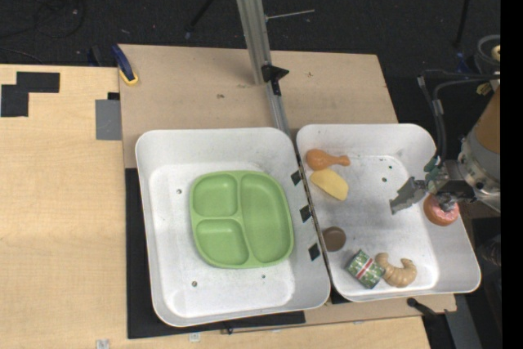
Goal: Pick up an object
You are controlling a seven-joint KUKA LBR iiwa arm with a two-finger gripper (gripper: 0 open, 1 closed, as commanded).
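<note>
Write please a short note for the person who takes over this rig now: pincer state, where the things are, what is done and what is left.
Pincer: over the right bin, near its right wall, nothing seen between its fingers.
Right bin things: orange drumstick, yellow wedge, brown round piece, green can, croissant, red round object at the right wall.
Left bin: green divided plate.
Done: nothing lifted.
Left: the whole pick.
</note>
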